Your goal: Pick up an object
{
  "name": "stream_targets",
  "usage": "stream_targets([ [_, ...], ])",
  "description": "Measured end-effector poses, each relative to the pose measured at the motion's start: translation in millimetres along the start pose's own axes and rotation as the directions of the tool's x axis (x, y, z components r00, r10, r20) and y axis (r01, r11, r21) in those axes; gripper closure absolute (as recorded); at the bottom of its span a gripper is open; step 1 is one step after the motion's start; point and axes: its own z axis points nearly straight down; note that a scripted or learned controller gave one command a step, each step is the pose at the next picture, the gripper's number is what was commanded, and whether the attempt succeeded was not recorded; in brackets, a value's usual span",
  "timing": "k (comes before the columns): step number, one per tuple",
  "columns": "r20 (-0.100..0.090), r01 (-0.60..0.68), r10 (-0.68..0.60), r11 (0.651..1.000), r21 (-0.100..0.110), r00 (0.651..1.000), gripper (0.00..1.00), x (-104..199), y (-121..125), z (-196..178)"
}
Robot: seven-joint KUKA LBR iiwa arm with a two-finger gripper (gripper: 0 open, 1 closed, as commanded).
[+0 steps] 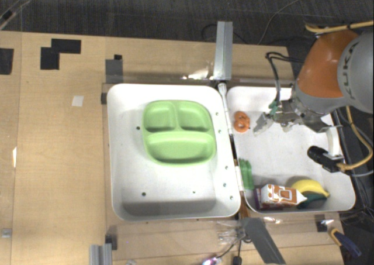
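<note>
In the right bin (292, 147) lie a small orange object (241, 121) near the left wall, a green object (245, 173) along that wall, a brown carton (277, 196) at the front, and a yellow banana (310, 187) beside it. My gripper (264, 119) hangs over the bin's back left part, just right of the orange object and apart from it. It is open, and nothing sits between its fingers. The grey arm with its orange band (318, 68) reaches in from the right.
The left bin (125, 158) holds a green divided plate (177, 131). A metal post (223, 50) stands behind the wall between the bins. A dark item (318, 199) lies under the banana. Cables run along the right bin's right side.
</note>
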Motion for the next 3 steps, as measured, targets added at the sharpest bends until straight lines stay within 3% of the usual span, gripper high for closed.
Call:
stream_targets([
  [1, 0.004, 0.123, -0.123, 0.992, -0.014, 0.992, 0.0, -14, 60, 50],
  [2, 0.001, -0.01, 0.01, 1.0, -0.002, 1.0, 0.0, -15, 24, 26],
  [3, -0.001, -0.113, 0.113, 0.994, 0.0, 0.994, 0.0, 8, -5, 23],
])
